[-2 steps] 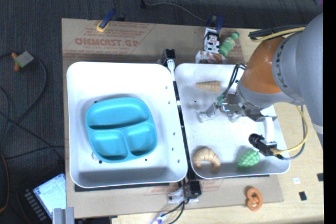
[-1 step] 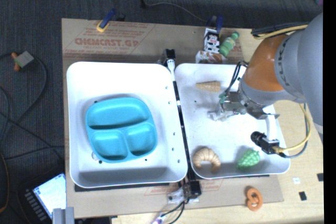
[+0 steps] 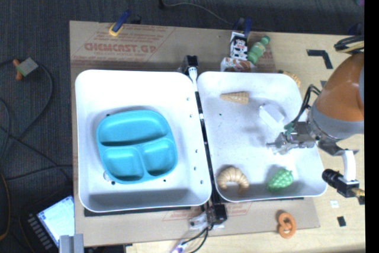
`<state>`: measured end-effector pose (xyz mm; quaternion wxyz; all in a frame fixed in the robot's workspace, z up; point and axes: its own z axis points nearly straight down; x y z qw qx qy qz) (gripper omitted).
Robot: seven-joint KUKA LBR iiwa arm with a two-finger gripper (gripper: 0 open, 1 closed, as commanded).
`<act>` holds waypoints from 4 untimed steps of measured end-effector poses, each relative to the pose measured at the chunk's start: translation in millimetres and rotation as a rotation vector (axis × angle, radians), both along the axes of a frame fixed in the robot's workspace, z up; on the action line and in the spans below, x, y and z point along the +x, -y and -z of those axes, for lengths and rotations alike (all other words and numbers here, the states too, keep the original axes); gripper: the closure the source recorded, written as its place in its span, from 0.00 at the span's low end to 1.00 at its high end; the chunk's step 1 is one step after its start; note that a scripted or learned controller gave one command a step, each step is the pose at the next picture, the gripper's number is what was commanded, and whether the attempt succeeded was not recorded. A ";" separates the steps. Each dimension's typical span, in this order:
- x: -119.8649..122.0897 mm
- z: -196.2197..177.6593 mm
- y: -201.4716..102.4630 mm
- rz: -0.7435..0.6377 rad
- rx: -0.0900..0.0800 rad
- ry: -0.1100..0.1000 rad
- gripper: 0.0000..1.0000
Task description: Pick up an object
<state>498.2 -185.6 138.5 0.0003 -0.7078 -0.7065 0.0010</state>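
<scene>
A: Where do the objects lie?
B: Croissant (image 3: pixel 233 178) and green toy (image 3: pixel 280 179) sit at the right bin's (image 3: pixel 251 127) near edge, a cone (image 3: pixel 235 97) farther back.
A: And the pincer (image 3: pixel 277 144)?
B: Low over the bin's right side, above the green toy; whether it's wide or narrow I cannot tell.

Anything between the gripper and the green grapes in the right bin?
Nothing visible. The gripper hangs over the right bin, and the grapes lie just below it in the view, with bare bin floor between them.
</scene>
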 end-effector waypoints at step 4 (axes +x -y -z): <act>-13.3 38.1 -33.1 0.000 -0.003 0.006 0.00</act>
